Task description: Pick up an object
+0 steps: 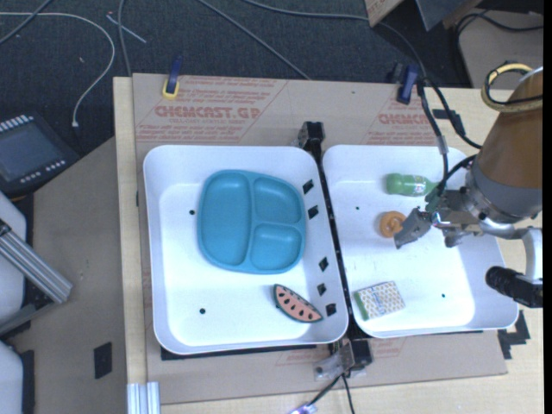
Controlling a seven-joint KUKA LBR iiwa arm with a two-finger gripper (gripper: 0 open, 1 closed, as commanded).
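Observation:
In the right bin point(448, 304) lie a green bottle-shaped toy point(407, 185) at the back, a small orange piece point(392, 223) in the middle and a flat patterned green pad point(380, 299) at the front. My gripper point(429, 234) hangs over the middle of this bin, just right of the orange piece. It is open: its two dark fingers point(407, 232) stand apart and nothing is between them. The left finger's tip is close beside the orange piece; I cannot tell whether it touches it.
The left bin point(172, 257) holds a blue divided plate point(252, 221) and a watermelon-slice toy point(297, 304) near its front right corner. A black divider with clips point(323, 231) runs between the bins. Cables point(440, 119) trail over the right bin's back edge.

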